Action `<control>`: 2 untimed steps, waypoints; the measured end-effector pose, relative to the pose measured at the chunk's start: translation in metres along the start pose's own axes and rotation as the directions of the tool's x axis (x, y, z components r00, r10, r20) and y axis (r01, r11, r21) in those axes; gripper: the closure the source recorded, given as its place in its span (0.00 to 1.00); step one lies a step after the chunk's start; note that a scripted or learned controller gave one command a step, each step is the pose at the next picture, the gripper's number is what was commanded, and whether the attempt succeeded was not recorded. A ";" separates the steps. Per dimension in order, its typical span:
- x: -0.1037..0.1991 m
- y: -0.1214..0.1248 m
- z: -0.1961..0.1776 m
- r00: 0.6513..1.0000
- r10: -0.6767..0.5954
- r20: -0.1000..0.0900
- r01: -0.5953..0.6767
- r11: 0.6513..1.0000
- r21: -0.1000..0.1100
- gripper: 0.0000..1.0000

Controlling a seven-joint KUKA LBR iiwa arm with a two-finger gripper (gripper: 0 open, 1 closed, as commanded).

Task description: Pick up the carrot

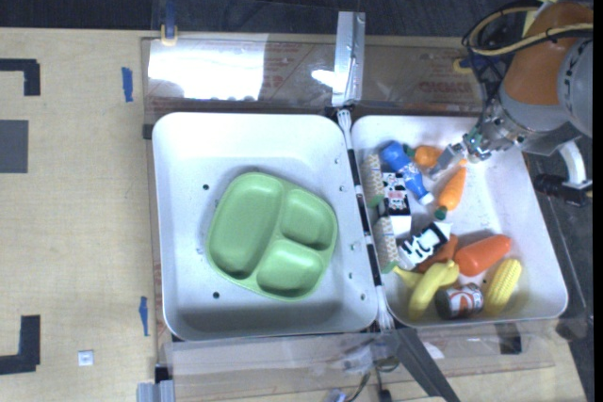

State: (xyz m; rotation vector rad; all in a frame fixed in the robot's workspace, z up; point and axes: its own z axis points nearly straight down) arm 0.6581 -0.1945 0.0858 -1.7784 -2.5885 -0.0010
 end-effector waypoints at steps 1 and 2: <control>0.000 0.000 -0.010 1.000 -0.002 0.002 0.002 1.000 0.000 1.00; 0.042 -0.066 -0.111 0.991 -0.132 0.001 0.132 0.991 -0.001 1.00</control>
